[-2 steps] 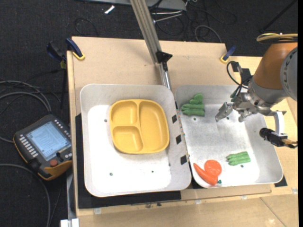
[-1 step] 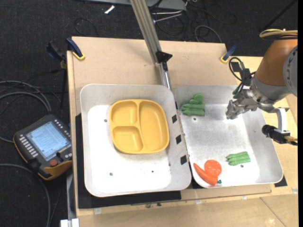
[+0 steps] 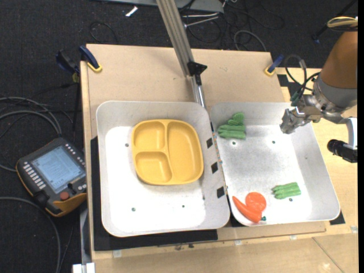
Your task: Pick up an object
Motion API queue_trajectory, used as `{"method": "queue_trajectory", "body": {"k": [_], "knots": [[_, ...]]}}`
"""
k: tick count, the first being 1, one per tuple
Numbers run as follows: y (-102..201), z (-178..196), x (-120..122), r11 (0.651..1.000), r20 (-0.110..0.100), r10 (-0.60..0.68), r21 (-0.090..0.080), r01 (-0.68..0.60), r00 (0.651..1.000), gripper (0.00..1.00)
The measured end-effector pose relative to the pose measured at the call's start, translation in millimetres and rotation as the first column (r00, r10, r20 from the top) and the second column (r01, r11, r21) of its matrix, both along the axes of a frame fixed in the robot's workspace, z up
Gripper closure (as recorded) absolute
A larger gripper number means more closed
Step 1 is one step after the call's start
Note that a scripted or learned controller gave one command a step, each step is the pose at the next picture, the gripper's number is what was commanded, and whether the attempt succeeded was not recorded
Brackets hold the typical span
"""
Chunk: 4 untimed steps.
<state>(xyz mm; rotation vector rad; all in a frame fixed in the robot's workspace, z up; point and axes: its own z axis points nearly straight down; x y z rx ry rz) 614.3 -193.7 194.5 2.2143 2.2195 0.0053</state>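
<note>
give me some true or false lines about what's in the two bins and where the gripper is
1. A yellow divided plate lies in the left bin. True.
2. The orange carrot toy lies in the left bin. False: it lies in the right bin, near its front left corner.
3. Two green toys lie in the right bin. True: one green toy near the back left, another green toy near the front.
4. The gripper is over the yellow plate. False: it is by the right bin's back right part.
</note>
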Motion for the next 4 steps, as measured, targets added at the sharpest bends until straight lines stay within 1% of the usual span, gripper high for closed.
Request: {"method": "queue_trajectory", "body": {"k": [1, 2, 3, 4], "knots": [[-3.2, 64.3, 1.8, 1.0, 0.002, 0.0, -0.001, 0.0, 1.0, 1.0], [-3.1, 89.3, 3.0, 1.0, -0.002, 0.0, 0.0, 0.0, 1.0, 1.0], [52.1, 74.3, 0.1, 1.0, -0.008, 0.005, 0.003, -0.005, 1.0, 1.0], [102.9, 79.1, 3.8, 1.0, -0.007, 0.006, 0.004, -0.006, 1.0, 1.0]]}}
